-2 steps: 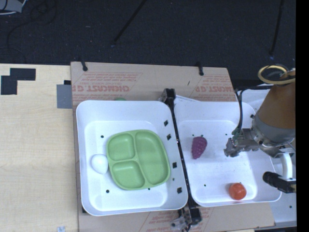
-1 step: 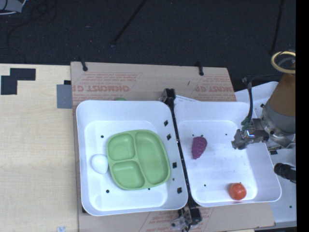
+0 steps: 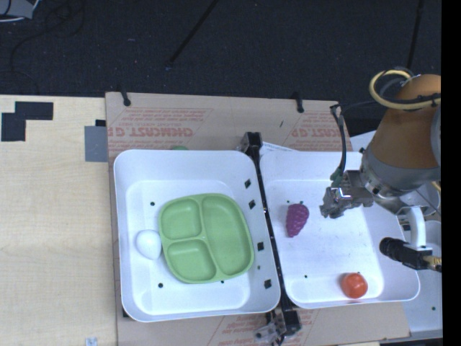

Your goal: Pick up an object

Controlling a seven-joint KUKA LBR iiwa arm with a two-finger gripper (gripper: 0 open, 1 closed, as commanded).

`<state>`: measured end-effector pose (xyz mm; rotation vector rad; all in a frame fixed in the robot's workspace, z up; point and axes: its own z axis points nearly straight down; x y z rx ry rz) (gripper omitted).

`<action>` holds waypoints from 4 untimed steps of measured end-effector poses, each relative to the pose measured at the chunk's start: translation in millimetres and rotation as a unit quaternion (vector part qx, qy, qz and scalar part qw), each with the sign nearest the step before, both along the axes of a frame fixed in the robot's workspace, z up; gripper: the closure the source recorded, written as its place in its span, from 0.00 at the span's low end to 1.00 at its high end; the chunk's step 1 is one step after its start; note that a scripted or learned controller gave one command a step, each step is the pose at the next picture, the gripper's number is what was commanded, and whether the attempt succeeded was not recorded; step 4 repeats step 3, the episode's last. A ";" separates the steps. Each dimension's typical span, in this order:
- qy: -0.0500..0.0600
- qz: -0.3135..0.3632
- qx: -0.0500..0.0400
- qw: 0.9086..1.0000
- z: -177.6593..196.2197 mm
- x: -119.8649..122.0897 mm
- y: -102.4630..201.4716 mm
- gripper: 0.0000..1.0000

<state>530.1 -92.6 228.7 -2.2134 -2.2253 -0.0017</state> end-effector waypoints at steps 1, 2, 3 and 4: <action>0.002 0.000 0.000 1.000 -8.9 -6.3 56.7 1.00; 0.001 -0.001 -0.001 1.000 -0.5 -4.5 101.8 1.00; 0.002 -0.001 -0.001 1.000 -12.1 -6.9 153.1 1.00; 0.002 -0.001 -0.001 1.000 -12.1 -6.9 153.1 1.00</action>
